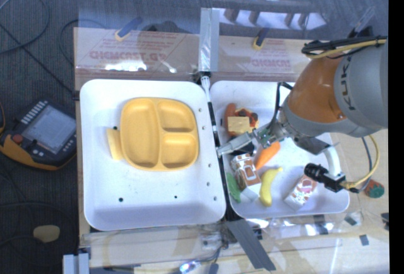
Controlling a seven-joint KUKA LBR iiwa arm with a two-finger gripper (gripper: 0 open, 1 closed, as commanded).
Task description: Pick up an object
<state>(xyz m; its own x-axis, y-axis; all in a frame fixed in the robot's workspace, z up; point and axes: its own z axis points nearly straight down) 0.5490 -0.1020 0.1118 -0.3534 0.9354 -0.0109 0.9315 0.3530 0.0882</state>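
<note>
My gripper (247,142) is low inside the right bin (338,203), reaching left from the grey and orange arm (328,99). Just under it lie an orange carrot (269,153) and a small printed box (245,169). A tan block (238,124) with a red and dark item (233,109) behind it sits right beside the gripper, toward the bin's back. A yellow banana (268,185) and a small carton (302,191) lie nearer the bin's front. A green piece (233,189) lies by the left wall. Nothing shows as held.
The left bin (101,203) holds a yellow divided plate (158,132) with a yellow strip (113,144) beside it. A black fitting (320,175) on the arm hangs over the right bin. A control pendant (39,134) lies on the floor at the left.
</note>
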